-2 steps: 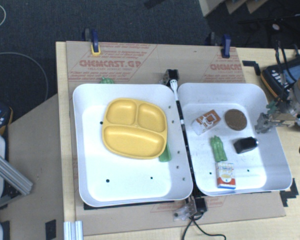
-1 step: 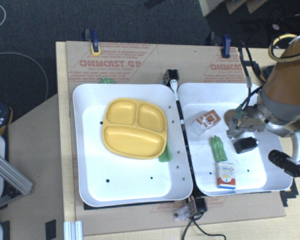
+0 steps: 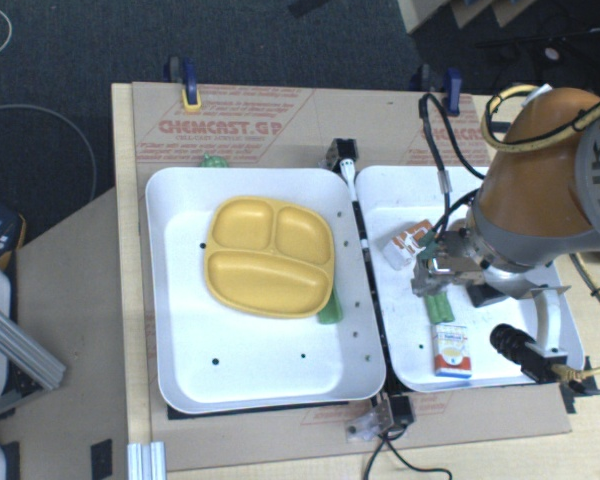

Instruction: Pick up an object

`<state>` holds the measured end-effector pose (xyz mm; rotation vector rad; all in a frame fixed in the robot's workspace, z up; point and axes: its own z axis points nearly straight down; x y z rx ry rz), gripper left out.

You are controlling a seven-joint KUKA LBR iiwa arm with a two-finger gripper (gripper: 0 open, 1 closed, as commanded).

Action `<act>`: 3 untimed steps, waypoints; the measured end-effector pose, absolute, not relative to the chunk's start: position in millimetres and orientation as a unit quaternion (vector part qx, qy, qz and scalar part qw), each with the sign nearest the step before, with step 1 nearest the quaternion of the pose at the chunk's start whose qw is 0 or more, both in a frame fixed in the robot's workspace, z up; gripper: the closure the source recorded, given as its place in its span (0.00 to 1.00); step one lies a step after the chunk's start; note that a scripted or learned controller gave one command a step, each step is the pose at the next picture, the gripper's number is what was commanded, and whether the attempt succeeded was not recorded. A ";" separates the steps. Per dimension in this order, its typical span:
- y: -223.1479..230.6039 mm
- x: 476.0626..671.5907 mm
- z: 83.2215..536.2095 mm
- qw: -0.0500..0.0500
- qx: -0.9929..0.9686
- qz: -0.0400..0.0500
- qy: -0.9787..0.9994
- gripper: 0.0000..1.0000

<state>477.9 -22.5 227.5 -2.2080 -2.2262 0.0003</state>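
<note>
Two shallow white plastic bins (image 3: 180, 268) sit side by side. One yellow three-compartment plastic tray (image 3: 270, 256), two small green objects (image 3: 329, 310), one crumpled clear wrapper (image 3: 405, 243) and one small white-red-blue carton (image 3: 452, 351) lie inside them.

Yellow divided plate (image 3: 270, 256) sits in the white left bin (image 3: 180, 298), a green piece (image 3: 329, 311) at its right edge, and over in the white right bin (image 3: 410, 353), a red-white-and-blue carton (image 3: 452, 351) beside a green stick (image 3: 439, 306).
</note>
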 end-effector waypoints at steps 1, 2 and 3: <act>61.6 479.2 250.3 0.000 -0.704 -0.001 -0.710 1.00; 77.9 480.5 353.3 -0.003 -0.705 -0.006 -0.709 1.00; 145.7 479.6 415.3 -0.002 -0.704 -0.005 -0.711 1.00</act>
